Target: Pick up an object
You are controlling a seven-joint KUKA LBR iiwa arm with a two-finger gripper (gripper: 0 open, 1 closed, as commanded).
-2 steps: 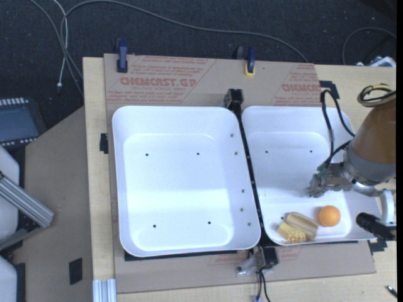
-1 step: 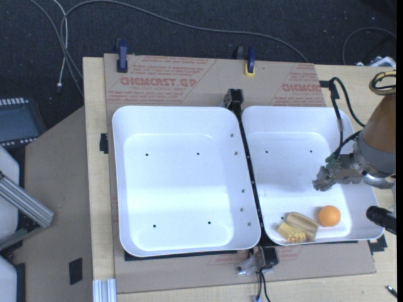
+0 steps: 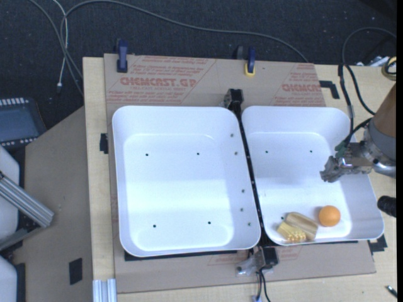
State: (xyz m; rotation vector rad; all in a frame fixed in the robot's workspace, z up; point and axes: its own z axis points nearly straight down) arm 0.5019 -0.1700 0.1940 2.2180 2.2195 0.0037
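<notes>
Pincer [image 3: 330,172] over the right bin [image 3: 277,128]; too small to tell whether spread.

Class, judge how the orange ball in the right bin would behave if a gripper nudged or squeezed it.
The orange ball looks round and smooth, so it would probably roll when nudged. It may slip from two fingers. It lies near the bin's edge, which might stop it.

Looked like a robotics lab or test cell, not a home. Two white bins [image 3: 182,181] sat on a cardboard-topped bench [image 3: 208,80], sheet held by blue clamps [image 3: 121,55] at twelve o'clock. Loose cables [image 3: 56,17] trailed over dark carpet [image 3: 189,11] toward eleven o'clock. Aluminium framing [image 3: 25,203], probably a rig, at nine o'clock. Grey arm [image 3: 384,137] at three o'clock.
</notes>
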